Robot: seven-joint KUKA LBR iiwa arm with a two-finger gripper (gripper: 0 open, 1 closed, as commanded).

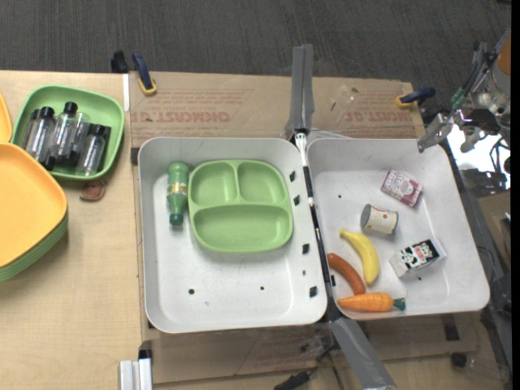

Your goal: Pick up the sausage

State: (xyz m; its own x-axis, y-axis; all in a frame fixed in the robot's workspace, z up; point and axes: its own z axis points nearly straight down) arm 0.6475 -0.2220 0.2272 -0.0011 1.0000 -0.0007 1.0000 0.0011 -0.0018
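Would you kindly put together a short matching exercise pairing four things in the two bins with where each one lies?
Things:
1. sausage
2. green bottle
3. carrot
4. pink packet

Places:
A. left bin, just left of the divided green plate
B. right bin, along its near edge
C. right bin, toward its far right side
D. right bin, close to its left wall, beside the banana

Pairs: 1-D, 2-A, 3-B, 4-C

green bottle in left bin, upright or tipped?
Tipped. The green bottle lies flat on the left bin floor beside the divided plate.
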